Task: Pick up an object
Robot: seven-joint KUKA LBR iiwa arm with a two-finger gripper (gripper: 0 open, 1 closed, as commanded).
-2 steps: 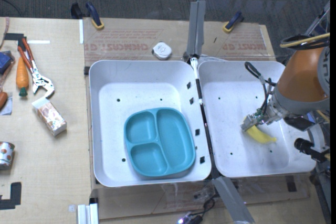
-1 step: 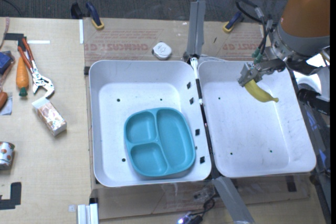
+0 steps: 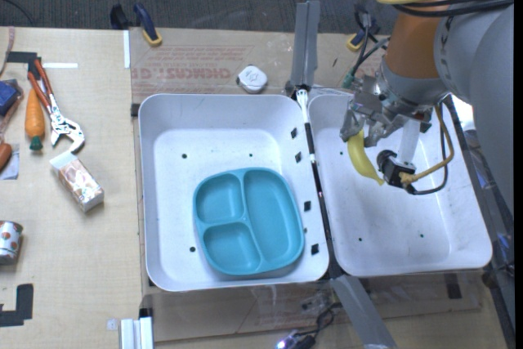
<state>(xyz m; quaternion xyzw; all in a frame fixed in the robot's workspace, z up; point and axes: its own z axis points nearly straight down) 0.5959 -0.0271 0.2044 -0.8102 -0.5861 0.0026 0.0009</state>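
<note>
We see the gripper (image 3: pixel 360 132) clamped on a banana (image 3: pixel 360 158) above the right bin (image 3: pixel 425 245), beside the left bin's (image 3: pixel 163 176) teal plate (image 3: pixel 245 221).

Bright, even light (soft shadows)

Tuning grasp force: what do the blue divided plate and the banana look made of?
Plate: likely moulded plastic, one even teal colour with soft rounded compartment edges and a dull sheen. Banana: smooth yellow skin; real or plastic replica cannot be told.
</note>
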